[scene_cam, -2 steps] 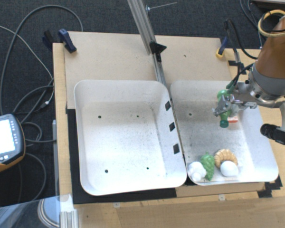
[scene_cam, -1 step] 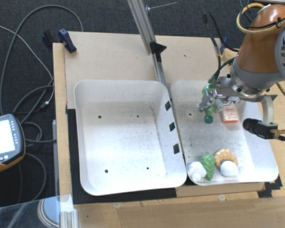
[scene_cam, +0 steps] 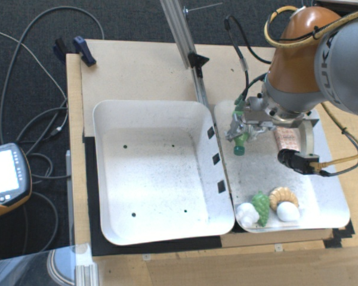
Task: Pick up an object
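Nearest, toy food (scene_cam: 268, 206) huddles in the right bin's (scene_cam: 331, 198) front corner. Beyond it the pincer (scene_cam: 239, 137) pinches a small green bottle-like piece (scene_cam: 239, 145) upright; likely light, stiff, slippery, best gripped mid-body

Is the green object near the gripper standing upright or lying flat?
Upright. The green object hangs vertically at the gripper, its darker end pointing down toward the right bin.
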Motion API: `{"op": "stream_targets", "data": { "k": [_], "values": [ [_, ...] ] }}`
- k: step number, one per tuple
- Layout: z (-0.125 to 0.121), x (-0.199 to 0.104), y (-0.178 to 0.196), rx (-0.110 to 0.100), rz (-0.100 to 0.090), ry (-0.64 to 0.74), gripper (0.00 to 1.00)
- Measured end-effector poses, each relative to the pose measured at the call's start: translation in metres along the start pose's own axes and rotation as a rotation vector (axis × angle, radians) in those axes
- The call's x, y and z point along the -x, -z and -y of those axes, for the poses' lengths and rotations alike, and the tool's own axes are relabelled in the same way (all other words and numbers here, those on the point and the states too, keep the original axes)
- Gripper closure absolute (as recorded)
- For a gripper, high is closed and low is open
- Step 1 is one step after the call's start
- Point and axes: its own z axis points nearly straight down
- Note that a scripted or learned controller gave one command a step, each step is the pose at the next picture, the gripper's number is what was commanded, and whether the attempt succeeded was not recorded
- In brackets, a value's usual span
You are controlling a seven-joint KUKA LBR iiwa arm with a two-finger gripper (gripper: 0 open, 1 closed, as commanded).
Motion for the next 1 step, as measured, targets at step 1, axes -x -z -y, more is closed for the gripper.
{"op": "stream_targets", "data": {
  "k": [1],
  "values": [
    [-0.0069,-0.0466,0.0058,0.005,0.0,0.0,1.0]
  ]
}}
